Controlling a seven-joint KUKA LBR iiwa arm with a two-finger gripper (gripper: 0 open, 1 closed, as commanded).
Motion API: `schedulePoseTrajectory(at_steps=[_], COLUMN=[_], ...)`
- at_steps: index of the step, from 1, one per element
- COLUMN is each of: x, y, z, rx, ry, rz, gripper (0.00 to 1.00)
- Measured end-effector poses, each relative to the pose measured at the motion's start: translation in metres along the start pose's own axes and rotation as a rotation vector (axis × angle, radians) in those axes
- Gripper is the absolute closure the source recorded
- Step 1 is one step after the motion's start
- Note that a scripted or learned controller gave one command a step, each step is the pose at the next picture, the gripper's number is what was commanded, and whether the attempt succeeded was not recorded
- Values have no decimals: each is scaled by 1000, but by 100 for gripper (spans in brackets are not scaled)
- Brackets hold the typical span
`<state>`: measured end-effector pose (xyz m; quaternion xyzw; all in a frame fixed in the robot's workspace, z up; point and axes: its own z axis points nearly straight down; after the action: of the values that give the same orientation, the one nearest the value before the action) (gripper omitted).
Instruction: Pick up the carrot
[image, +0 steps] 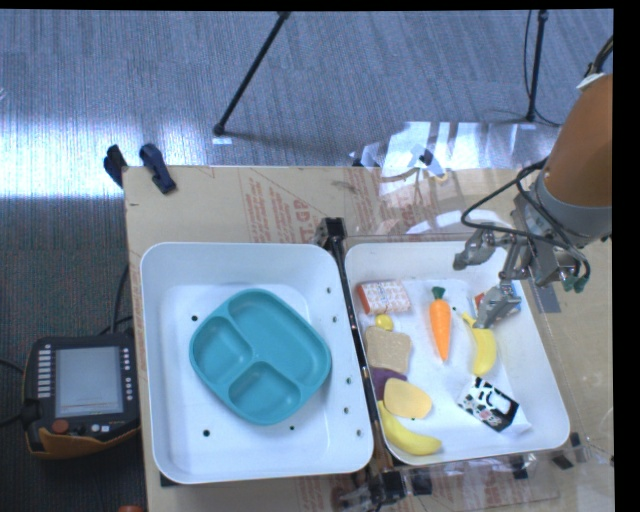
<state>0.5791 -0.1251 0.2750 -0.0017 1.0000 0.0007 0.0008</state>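
Observation:
The carrot (440, 326), orange with a small green top, lies lengthwise in the middle of the right bin (545, 385), its tip pointing toward the front. My gripper (496, 306) hangs over the same bin, to the right of the carrot and apart from it, just above the upper end of a small yellow banana (483, 350). Nothing from the bin is seen lifted. The arm's grey and orange body (585, 150) comes in from the upper right.
Around the carrot lie an orange wafer (385, 296), a bread slice (388, 350), a yellow oval piece (407, 398), a second banana (410, 438) and a black-and-white packet (490, 403). The left bin (160, 300) holds a teal divided plate (260, 355).

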Motion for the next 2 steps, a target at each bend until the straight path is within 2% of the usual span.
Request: schedulePoseTrajectory(at_steps=[1,2], x=[-22,-38], y=[-12,-1], z=[126,182], rx=[-3,2], ry=[14,-11], rz=[-3,84], gripper=[0,0])
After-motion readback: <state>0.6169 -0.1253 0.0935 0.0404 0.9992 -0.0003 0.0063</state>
